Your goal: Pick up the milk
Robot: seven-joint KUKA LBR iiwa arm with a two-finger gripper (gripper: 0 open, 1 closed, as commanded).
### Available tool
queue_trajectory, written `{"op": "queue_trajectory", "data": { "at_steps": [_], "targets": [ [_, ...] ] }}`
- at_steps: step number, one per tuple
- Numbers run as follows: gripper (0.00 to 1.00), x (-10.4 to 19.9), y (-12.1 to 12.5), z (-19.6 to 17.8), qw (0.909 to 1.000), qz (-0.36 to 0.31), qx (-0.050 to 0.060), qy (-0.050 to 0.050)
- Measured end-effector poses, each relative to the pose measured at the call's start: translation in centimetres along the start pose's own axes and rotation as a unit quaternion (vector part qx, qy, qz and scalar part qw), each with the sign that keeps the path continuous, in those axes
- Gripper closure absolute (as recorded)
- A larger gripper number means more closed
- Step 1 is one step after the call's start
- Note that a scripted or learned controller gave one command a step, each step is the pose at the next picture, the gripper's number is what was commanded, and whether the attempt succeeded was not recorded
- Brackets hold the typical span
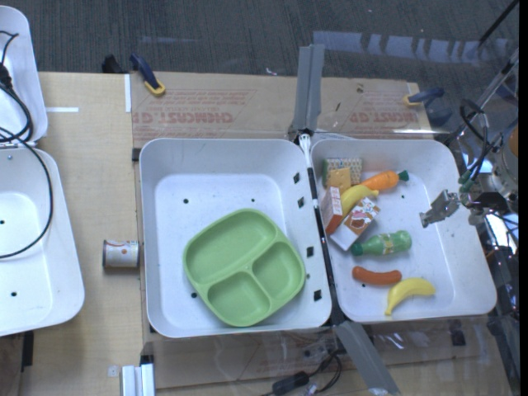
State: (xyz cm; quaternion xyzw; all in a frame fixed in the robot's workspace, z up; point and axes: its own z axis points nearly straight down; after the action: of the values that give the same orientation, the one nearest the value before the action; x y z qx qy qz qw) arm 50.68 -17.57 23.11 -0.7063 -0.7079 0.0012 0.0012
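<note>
hand [437, 210] sits at the right side of the right bin [474, 304], low over bare floor, arm coming in from the right edge. can't tell if it's apart or together from here, too small and blurred. nothing visibly in it.

milk [358, 219], the small carton, lies tilted on its side in the left half of that bin, wedged against an orange-red box [332, 211], with a banana [357, 195] touching its upper end and a green bottle [383, 243] just below. well apart from the hand.

reads as approach step, no grasp yet. next move: travel left across the bin, line up with the carton's narrow sides, come down without catching the bottle or box. tight clutter, easy to grab a neighbour.
</note>
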Motion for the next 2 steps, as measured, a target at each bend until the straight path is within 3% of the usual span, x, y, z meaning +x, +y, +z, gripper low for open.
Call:
{"op": "queue_trajectory", "data": {
  "at_steps": [1,2],
  "targets": [
    [0.00,5.4,2.0,8.5,0.9928,0.120,0.001,0.000],
    [0.00,7.7,8.8,12.7,0.9965,0.084,-0.002,0.000]
  ]
}}
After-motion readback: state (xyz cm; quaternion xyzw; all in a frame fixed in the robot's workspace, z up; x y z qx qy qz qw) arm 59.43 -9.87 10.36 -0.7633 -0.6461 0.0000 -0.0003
